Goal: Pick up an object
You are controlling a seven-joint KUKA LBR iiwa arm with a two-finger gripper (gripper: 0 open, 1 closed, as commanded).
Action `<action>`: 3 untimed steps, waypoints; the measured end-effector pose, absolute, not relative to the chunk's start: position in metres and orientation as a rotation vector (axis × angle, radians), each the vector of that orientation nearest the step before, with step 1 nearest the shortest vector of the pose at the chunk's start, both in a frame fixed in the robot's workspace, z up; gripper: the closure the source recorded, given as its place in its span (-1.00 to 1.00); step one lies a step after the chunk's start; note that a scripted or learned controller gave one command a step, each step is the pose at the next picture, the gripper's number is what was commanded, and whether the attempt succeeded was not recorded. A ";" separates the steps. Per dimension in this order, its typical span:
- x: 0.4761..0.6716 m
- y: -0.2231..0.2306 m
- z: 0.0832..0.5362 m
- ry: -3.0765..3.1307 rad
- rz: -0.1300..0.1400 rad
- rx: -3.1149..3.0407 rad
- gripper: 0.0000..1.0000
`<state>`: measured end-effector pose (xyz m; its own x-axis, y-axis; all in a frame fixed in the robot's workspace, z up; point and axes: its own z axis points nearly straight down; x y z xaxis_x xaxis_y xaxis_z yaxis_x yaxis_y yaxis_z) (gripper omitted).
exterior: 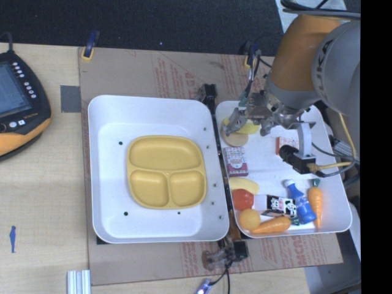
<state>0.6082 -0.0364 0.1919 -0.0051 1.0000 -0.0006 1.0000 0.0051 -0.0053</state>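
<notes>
My gripper (248,126) is low over the far left corner of the right bin (334,228), under the grey arm with its orange band. Its two grey fingers (231,126) stand apart, so it is open. A yellow object (250,128) lies between them, and a tan round piece (234,139) sits just in front of the left finger. I cannot tell whether the fingers touch either one. Nearer in the bin lie a small pink packet (235,161), a red tomato (243,198), an orange (249,218), a carrot (270,226) and a blue bottle (302,202).
The left bin (104,164) holds a yellow divided plate (166,170). A second carrot (315,204) and a black-and-white carton (280,205) lie at the right bin's near right. A teach pendant (18,103) rests at the bench's left edge. Cables hang beside the arm.
</notes>
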 end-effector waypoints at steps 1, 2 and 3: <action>0.637 -0.099 0.095 -2.226 0.000 -2.220 -1.00; 0.658 -0.093 0.095 -2.226 -0.001 -2.219 -1.00; 0.657 -0.093 0.097 -2.226 0.000 -2.219 -1.00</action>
